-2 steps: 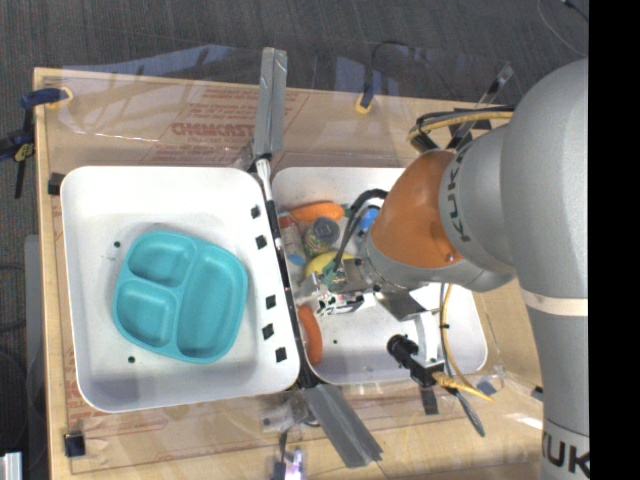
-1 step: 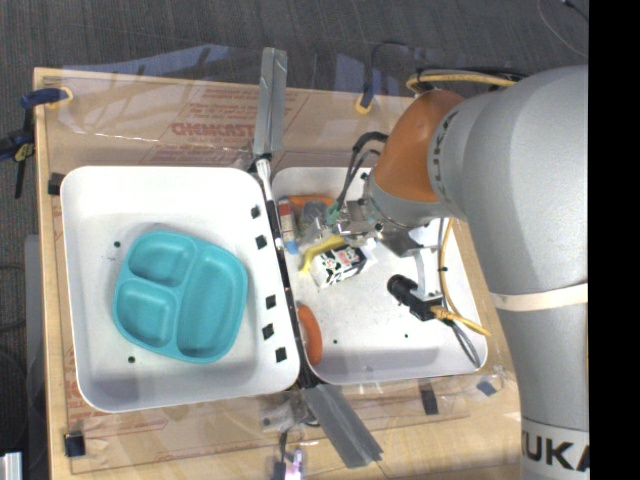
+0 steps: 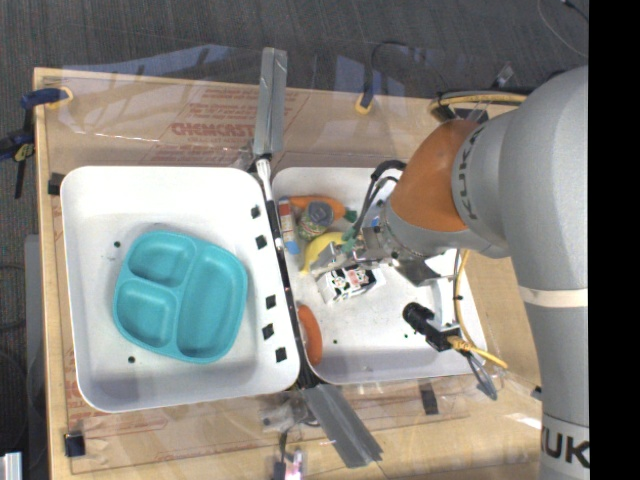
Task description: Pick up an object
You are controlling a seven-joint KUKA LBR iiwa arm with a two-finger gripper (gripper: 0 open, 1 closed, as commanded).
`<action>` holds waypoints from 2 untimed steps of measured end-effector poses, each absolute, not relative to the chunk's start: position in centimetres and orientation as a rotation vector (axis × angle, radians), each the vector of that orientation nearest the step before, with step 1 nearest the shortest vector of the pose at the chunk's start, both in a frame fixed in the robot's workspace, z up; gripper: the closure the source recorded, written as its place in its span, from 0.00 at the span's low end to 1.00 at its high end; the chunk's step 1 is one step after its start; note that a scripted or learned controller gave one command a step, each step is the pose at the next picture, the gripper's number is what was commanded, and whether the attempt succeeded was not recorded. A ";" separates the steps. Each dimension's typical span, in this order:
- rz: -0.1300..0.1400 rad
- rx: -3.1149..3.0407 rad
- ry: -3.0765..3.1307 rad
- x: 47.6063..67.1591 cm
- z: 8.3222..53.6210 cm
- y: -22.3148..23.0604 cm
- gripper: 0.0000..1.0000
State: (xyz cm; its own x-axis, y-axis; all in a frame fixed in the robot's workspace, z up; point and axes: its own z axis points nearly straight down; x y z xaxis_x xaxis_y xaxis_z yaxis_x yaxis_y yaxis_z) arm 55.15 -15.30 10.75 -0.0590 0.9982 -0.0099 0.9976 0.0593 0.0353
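While the arm [image 3: 500,188] bends in from the right, we note its wrist low over the right bin [image 3: 400,363], gripper [image 3: 358,253] above the object clutter. Whether it is open or grips anything, we cannot tell. Banana [image 3: 320,248] and patterned white item [image 3: 348,282] lie just beside it; teal divided plate [image 3: 180,295] sits in left bin [image 3: 90,218].

The arm's wrist [image 3: 440,193] covers the gripper and much of the right bin [image 3: 385,363]. The arm's base runs past the right edge. Small items along the bin's far-left corner [image 3: 315,213] are too cluttered to identify.
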 end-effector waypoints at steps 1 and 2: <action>0.019 2.077 2.312 55.3 10.7 -13.8 0.00; 0.026 2.100 2.283 53.7 10.7 -12.2 0.00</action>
State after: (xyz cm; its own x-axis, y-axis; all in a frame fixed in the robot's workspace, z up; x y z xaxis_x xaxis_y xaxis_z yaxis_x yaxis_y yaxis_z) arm 53.66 -12.23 10.72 -0.0832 0.9964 -0.0177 0.9957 0.0839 0.0390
